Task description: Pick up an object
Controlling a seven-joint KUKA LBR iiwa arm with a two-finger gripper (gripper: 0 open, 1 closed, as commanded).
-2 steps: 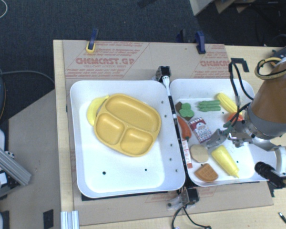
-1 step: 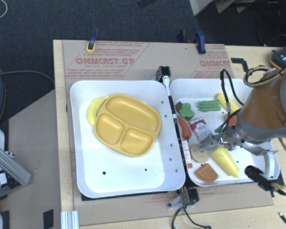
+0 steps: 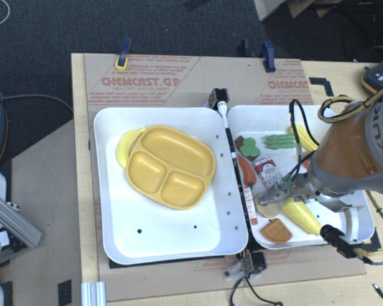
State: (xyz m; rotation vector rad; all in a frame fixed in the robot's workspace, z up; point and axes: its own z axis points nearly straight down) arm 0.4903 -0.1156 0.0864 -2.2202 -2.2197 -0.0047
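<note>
Two white bins sit side by side on the counter [image 3: 179, 75], and the right bin [image 3: 255, 115] serves as the landmark here. The gripper [image 3: 282, 193] hangs low over the middle of that bin, among a scatter of toy foods. A yellow corn-like piece [image 3: 301, 215] lies just toward the bin's near edge from the fingers, right beside them; whether it touches them is unclear. Its long axis runs on a diagonal, one end up toward the bin's centre, the other down toward the near right corner. A red-and-white packet [image 3: 265, 169] lies just on the far side of the gripper, and an orange carrot-like piece [image 3: 245, 169] lies along the bin's left wall, long axis running from far to near. A green piece [image 3: 281, 141] lies toward the bin's far side, a brown cookie-like piece [image 3: 276, 231] at the near edge. How far the fingers stand apart cannot be told, and nothing is plainly seen between them. Left of the landmark bin, the left bin [image 3: 115, 190] carries a yellow divided tray [image 3: 171, 166].
</note>
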